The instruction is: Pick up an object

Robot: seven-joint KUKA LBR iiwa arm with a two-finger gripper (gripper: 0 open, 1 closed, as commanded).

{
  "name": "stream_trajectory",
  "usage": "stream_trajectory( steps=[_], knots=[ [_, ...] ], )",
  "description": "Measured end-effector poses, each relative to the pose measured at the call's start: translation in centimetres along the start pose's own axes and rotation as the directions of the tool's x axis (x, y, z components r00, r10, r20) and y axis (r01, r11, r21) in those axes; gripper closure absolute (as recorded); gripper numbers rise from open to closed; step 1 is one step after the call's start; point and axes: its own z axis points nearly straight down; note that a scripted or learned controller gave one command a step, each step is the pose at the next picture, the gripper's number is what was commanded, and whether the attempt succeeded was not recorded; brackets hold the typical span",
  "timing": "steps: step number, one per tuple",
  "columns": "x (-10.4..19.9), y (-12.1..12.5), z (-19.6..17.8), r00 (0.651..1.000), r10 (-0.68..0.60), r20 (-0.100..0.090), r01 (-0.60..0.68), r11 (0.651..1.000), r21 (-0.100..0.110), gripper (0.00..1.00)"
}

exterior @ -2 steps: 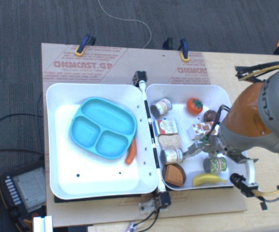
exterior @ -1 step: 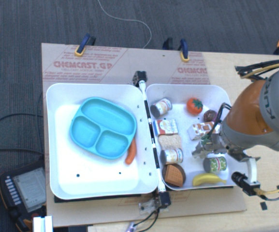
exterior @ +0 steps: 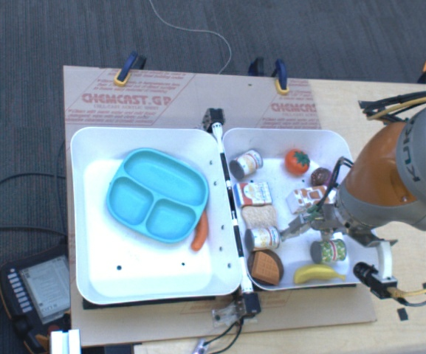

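Reaching into the right bin (exterior: 338, 142), your gripper (exterior: 310, 223) hangs low among the crowded food items.
Whether the jaws are spread, you cannot tell. Likeliest target: the small can (exterior: 263, 237) beside them, lying on its side by the divider, untouched.

A dark grey carpeted floor (exterior: 65, 21) is being seen around the bench, crossed by a thin pale cable (exterior: 190, 28) toward twelve o'clock and by black cables toward nine o'clock. The bench is being covered by a printed brown cardboard sheet (exterior: 135, 98), which is being held at its twelve o'clock edge by blue clamps (exterior: 128, 66). A black handheld control pendant (exterior: 32, 290) is being left on the floor toward eight o'clock.
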Motion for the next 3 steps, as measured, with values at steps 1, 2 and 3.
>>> stream_trajectory(
  steps=[1, 2, 3],
  knots=[
    [0.0, 0.1, -1.0, 1.000, -0.001, -0.001, 0.001, 1.000, 0.000, 1.00],
    [0.0, 0.1, -0.9, 1.000, -0.001, -0.001, 0.001, 1.000, 0.000, 0.00],
    [3.1, -0.1, 1.4, 1.000, 0.011, 0.020, -0.011, 1.000, -0.009, 0.00]
  ],
)
